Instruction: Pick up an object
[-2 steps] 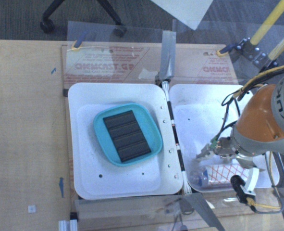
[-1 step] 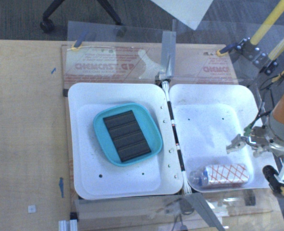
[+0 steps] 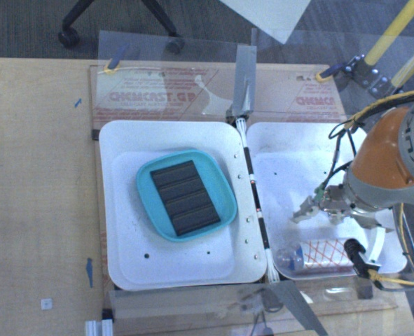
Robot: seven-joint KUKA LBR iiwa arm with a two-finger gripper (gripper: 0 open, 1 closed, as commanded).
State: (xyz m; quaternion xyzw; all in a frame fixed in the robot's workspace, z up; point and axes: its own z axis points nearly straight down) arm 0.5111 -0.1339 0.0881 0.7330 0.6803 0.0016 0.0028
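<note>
Overhead slanted view of a wooden bench w/ two shallow white bins side by side. The left bin [image 3: 122,250] holds a teal, rounded-square plate [image 3: 150,180], and on it lies a dark grey ridged rectangular block [image 3: 185,198], set at a diagonal. The right bin [image 3: 277,152] holds a clear plastic bottle [image 3: 322,254] lying on its side along the near wall; it has a white label w/ red criss-cross print and its neck points left. The grey arm w/ orange band [image 3: 385,156] reaches in from the right, over the right bin. Its gripper [image 3: 306,211] hangs above the bin floor, just above and apart from the bottle. Can't tell whether its tips are spread or pressed together; nothing visible between them.
</note>
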